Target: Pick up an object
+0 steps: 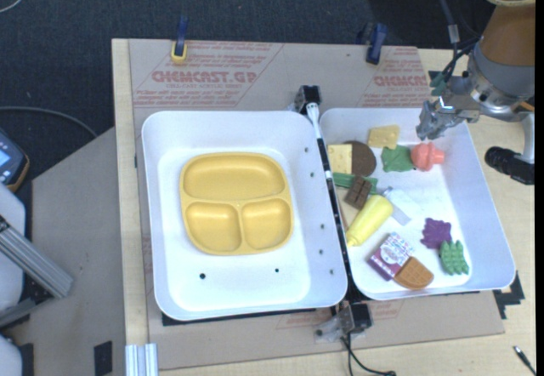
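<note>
The right bin [489, 196] holds several toy foods. At its far side lie a pale yellow block [383, 136], a green leafy piece [396, 159] and a salmon-pink piece [427, 156]. A cream and brown piece [353, 158] and a small chocolate bar [358, 190] sit by the left wall. A yellow corn-like piece [368, 219] lies mid-bin. Toward the front are a purple packet [390, 253], an orange wedge [414, 274], purple grapes [436, 232] and a green piece [454, 257]. My gripper [433, 125] hangs just above the salmon-pink piece, at the bin's far right.
The left bin [161, 213] carries a yellow three-compartment plate [237, 201]. Both bins rest on a cardboard sheet [212, 68] held by a yellow clamp [179, 44] and a blue clamp [374, 42]. The arm [510, 42] comes in from the upper right.
</note>
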`<action>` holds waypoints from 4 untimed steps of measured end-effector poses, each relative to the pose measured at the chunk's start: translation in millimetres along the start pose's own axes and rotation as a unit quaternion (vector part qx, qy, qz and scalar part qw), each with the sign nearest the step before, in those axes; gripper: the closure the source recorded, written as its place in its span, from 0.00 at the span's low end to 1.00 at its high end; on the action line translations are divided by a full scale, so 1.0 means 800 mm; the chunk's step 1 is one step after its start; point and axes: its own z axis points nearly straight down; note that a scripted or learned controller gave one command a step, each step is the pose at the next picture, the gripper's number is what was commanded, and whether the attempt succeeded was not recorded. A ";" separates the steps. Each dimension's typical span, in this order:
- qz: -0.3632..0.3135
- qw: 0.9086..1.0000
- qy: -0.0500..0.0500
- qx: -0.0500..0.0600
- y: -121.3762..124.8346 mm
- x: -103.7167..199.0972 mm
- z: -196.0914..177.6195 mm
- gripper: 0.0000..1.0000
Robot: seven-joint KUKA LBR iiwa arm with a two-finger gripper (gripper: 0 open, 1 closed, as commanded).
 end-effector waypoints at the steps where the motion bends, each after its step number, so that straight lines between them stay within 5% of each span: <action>1: -0.002 1.000 0.001 0.002 0.009 0.054 0.001 1.00; 4: -0.002 1.000 0.001 0.001 0.062 0.257 -0.002 1.00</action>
